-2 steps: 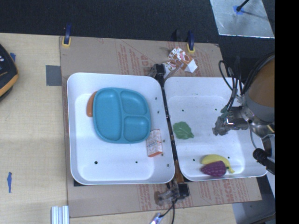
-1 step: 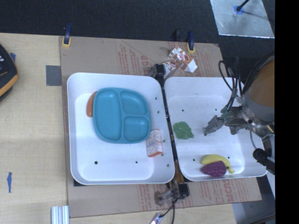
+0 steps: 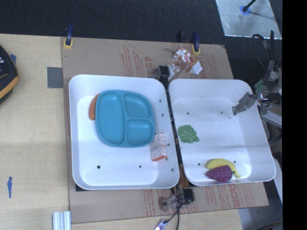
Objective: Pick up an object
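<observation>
A pale wooden bench point(image 3: 29, 128) is covered by brown cardboard point(image 3: 144, 56). A blue compartment plate point(image 3: 125, 118) is held in the left white bin point(image 3: 81, 171); a green leaf-shaped toy point(image 3: 187, 133), yellow banana point(image 3: 221, 164) and purple grape cluster point(image 3: 219, 174) are seen in the right bin point(image 3: 216, 95). Whether the grey gripper point(image 3: 242, 103) at the right rim is parted or holds anything cannot be told.

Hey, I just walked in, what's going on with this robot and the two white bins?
A robot arm reaches in from the right, its gripper over the upper right of the right bin, with nothing visibly held. That bin holds a green leaf toy, a banana and a purple grape bunch. The left bin holds a blue divided plate lying over an orange item, and a small packet.
</observation>
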Action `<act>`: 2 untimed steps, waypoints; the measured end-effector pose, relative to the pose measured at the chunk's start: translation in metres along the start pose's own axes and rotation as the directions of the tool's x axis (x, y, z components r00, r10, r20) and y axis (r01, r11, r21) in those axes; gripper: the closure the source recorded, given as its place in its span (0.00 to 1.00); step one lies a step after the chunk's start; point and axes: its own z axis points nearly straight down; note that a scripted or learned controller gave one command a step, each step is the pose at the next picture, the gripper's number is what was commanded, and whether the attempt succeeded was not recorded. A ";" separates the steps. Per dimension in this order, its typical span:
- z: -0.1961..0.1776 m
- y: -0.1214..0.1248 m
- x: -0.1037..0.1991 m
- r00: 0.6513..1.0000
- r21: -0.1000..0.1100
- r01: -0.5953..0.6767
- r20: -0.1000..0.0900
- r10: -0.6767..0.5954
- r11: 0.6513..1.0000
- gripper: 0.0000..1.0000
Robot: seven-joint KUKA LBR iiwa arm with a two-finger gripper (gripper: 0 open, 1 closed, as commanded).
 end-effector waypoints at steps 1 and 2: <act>0.175 -0.041 0.067 1.000 0.002 0.003 0.000 -0.003 1.000 0.00; 0.057 -0.017 -0.011 1.000 0.000 0.000 0.001 0.000 1.000 0.00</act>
